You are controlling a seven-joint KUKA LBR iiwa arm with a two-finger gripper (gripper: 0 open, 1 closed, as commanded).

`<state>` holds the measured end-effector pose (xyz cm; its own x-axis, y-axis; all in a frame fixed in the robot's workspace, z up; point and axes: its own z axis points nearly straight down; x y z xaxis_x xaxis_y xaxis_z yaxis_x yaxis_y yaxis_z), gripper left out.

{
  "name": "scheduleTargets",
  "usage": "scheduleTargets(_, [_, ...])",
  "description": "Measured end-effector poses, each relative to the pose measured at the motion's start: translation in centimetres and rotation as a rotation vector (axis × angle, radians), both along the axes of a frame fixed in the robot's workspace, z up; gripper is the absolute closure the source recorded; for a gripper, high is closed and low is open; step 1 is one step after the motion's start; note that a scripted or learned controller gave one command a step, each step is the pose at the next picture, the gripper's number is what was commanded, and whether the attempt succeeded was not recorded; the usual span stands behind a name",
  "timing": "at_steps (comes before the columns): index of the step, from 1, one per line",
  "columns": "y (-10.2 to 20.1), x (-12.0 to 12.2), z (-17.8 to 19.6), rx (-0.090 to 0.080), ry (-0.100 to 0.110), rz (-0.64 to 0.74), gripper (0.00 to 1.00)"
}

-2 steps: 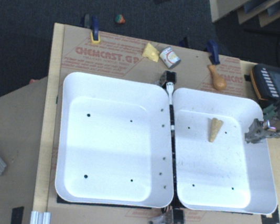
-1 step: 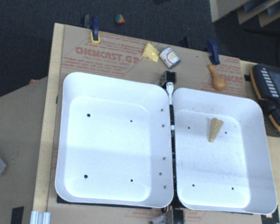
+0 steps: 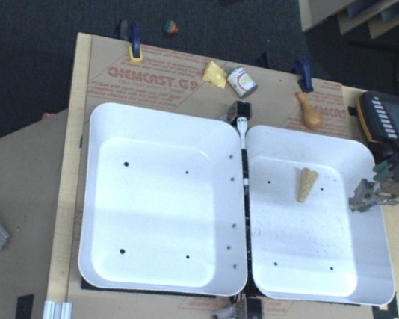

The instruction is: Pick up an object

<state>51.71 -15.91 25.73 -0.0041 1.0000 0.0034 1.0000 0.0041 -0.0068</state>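
A tan cone-shaped object (image 3: 307, 184) lies in the right bin (image 3: 315, 284), in its upper middle, pointing toward the bin's front. My gripper (image 3: 364, 198) hangs over the right bin's right rim, about a hand's width to the right of the cone and apart from it. I see nothing held in it. The left bin (image 3: 145, 259) shows only its white floor with small dark holes.
Behind the bins on the board lie a yellow piece (image 3: 215, 74), a small white block (image 3: 242, 82) and a brown wooden pear shape (image 3: 309, 113). Blue clamps (image 3: 135, 40) (image 3: 301, 70) grip the board's far edge. A black device (image 3: 383, 117) sits at the back right.
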Motion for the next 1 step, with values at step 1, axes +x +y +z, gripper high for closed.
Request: scheduleTargets(1, [10.90, -0.24, 9.20, -0.002, -0.018, 0.009, 1.00])
